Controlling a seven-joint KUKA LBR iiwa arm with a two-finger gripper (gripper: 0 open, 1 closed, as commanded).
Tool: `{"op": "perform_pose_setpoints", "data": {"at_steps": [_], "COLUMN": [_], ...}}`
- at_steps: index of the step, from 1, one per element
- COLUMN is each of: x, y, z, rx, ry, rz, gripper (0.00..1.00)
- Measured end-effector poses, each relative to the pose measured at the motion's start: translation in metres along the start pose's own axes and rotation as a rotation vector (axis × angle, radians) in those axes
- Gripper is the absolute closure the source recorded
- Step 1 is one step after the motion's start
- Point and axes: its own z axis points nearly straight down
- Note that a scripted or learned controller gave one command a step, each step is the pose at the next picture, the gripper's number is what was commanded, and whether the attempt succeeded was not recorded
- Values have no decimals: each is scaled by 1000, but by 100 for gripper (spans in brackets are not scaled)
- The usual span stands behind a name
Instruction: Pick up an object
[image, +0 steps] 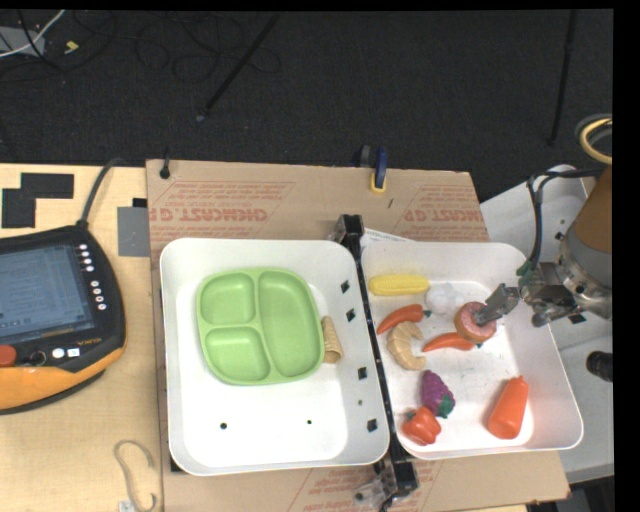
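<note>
1. Two white bins sit side by side on a cardboard sheet (300, 195); the left bin (190, 400) holds a green tray (258, 326) with three compartments, and a small tan cone (331, 340) lies touching the tray's right edge.
2. The right bin (560, 410) holds toy food: a yellow corn (397, 285) near the top left; a red chili (399, 318) just below it; a beige croissant (405, 347) beside the chili; a second orange-red pepper (450, 343) lying flat near the middle; purple grapes (435, 391) lower down; a red strawberry (421, 426) touching the grapes at the bin's front; an orange carrot (508, 407) standing apart at the lower right.
3. The arm (590, 240) reaches in from the right; its gripper (490, 312) hangs over the bin's centre, tilted left, directly at a pink round object (470, 320).
4. One dark finger (499, 299) lies across the pink object's upper right; whether the fingers are apart or clamped on it, I cannot tell; the object touches the orange-red pepper beneath it.
5. A teach pendant (50, 315) with a lit screen rests on the bench well left of the bins; a blue and yellow clamp (378, 170) grips the cardboard's far edge.
</note>
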Motion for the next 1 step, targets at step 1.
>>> {"op": "perform_pose_setpoints", "data": {"at_steps": [1], "x": [-7], "y": [-2], "z": [58], "rx": [2], "ry": [0], "rz": [2], "gripper": [0]}}
